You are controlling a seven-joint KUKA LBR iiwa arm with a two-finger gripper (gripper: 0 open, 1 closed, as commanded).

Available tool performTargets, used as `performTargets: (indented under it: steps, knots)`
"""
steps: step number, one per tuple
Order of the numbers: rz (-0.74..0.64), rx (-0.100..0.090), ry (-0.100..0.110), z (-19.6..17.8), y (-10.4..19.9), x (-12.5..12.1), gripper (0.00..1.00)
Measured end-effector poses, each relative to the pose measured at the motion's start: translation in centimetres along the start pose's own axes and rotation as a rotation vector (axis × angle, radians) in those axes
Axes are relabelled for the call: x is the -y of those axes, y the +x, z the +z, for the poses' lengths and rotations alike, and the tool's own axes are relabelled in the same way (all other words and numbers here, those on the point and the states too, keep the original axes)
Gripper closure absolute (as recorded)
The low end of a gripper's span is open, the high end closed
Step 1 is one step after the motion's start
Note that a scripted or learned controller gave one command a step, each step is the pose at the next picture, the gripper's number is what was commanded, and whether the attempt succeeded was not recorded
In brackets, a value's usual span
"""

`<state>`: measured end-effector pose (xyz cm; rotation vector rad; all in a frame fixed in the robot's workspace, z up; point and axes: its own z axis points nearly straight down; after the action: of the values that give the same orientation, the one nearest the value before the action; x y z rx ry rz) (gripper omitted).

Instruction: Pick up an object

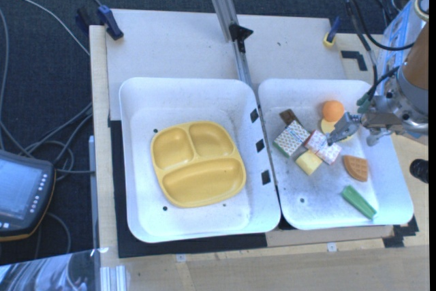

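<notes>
Grey metal claw (344,127) is hovering low in right white bin (388,174), tips beside orange ball (332,110) w/ small patterned cubes (308,142); grip state can't tell. Nothing lifted yet, pick pending.

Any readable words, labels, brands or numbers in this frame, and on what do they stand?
None can be read.
Patterned box: printed specks, too small to tell whether they are letters.
Second patterned box: the same, blurred.
Device screen at the left edge: glare, no legible text.
</notes>
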<state>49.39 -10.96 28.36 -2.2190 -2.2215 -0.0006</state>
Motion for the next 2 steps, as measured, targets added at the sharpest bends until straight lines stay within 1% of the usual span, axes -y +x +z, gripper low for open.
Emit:
performTargets:
  steps: [1,2]
  knots:
    - [0.0,0.0,-0.001,0.0,0.0,0.0,0.0]
    - [0.001,-0.001,0.005,4.3,-0.1,0.4,0.0]
